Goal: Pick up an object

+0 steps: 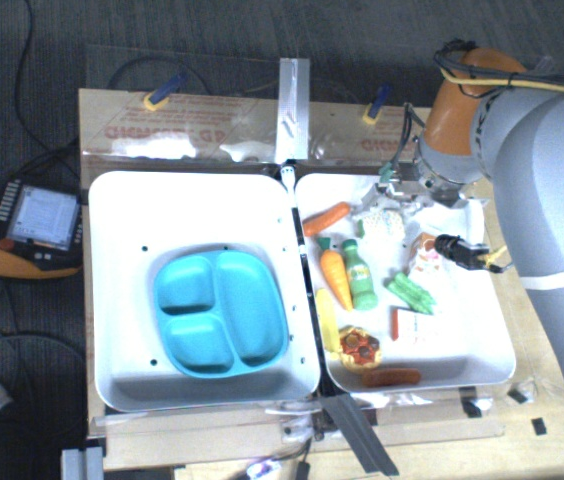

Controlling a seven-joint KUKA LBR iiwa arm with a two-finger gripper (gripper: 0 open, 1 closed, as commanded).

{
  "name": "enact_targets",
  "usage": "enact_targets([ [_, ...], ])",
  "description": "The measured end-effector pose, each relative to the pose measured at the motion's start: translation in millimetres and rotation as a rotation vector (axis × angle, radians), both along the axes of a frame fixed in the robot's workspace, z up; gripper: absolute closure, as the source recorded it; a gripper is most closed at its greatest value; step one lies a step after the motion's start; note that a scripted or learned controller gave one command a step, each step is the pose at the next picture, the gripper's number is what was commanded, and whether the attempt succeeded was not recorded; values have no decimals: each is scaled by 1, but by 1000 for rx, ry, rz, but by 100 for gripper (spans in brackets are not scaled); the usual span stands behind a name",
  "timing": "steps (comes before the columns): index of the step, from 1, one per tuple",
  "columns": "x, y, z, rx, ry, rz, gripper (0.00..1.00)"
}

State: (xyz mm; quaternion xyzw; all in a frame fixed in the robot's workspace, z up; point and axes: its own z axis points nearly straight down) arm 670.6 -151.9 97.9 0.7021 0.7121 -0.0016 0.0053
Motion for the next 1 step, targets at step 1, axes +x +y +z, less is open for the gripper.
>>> enact_targets([
  [1, -2, 67, 105, 6, 6, 143, 100],
])
